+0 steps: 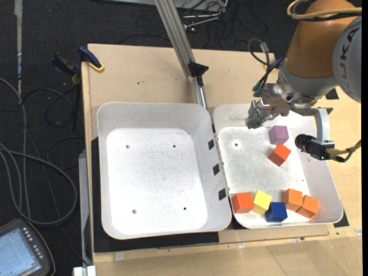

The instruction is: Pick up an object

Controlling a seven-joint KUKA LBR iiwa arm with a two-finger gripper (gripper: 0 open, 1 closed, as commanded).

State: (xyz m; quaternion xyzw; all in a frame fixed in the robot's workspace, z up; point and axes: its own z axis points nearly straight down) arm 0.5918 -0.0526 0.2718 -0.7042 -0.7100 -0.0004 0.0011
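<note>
My gripper [255, 119] hangs over the far left part of the right bin [247, 154], above its floor, with nothing visible between its fingers. A purple cube [279, 134] lies just right of it, and an orange-red cube [280, 154] sits a little nearer. Along the near wall of this bin lie an orange cube [242, 202], a yellow cube [262, 201], a blue cube [276, 211] and two more orange cubes [302, 202].
The left bin [152, 168] is beside the right one, with black clips on the shared rim. A slanted metal rod [178, 33] crosses the bench behind the bins. A black camera unit [310, 144] hangs off the wrist over the right bin.
</note>
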